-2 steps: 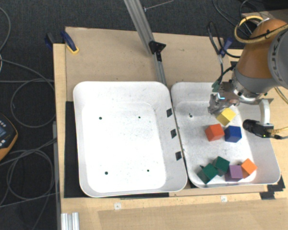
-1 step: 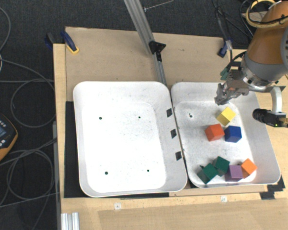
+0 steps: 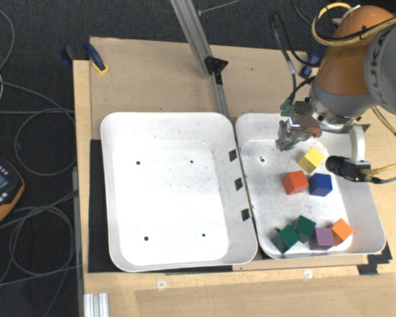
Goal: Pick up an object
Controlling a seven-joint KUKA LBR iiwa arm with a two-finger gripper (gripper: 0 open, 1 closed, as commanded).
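Claw [image 3: 288, 139] hangs over right bin's [image 3: 251, 177] far end, grip state indiscernible; yellow block [image 3: 311, 160] just beside, left bin [image 3: 112, 177] well apart.

We note the arm [image 3: 356, 58] entering from the right, its orange band uppermost and the grey wrist angled downward to the left. The gripper [image 3: 287, 139] hangs low beneath the wrist, pointing down. We see nothing between its fingers.
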